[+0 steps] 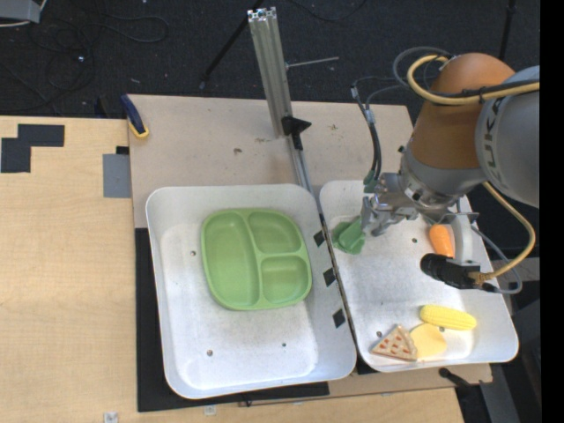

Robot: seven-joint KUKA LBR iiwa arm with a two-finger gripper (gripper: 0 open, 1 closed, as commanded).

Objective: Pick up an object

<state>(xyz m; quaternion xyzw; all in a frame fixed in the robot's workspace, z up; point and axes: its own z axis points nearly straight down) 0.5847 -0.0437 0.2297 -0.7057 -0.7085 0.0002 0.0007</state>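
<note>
Robotics lab, grey KUKA arm (480, 139) over two white bins (176, 342) on a plywood bench (203, 139), aluminium post (273, 69) at its far edge, cables (115, 25) on dark floor

Two shallow white bins sit side by side. The left bin (176, 342) contains a green compartment tray (256, 258). The arm (467, 122) enters from the right; its gripper (374, 220) is over the right bin (388, 289), with a small green object (350, 236) at its fingertips. An orange item (441, 240), a yellow corn cob (448, 317) and a sandwich wedge (395, 345) lie nearby
</note>
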